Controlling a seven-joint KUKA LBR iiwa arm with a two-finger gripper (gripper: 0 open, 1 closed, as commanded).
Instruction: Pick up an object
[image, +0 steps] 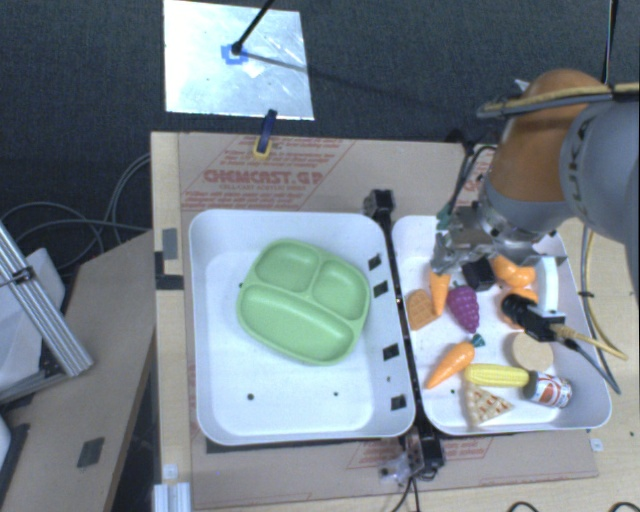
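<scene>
I am hovering the gripper (462, 250) at the upper part of the right bin (590, 400), finger state not discernible, approaching the purple grapes (463, 306) at centre-right of frame, next needing a straight descent over them.

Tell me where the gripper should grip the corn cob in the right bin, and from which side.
Grip the corn cob across its middle, coming straight down from above. It lies flat and long, left to right, so fingers should probably close across its narrow width. The carrot sits close at its left end and the small can at its right, so the ends look crowded; the pizza slice lies close below.
</scene>
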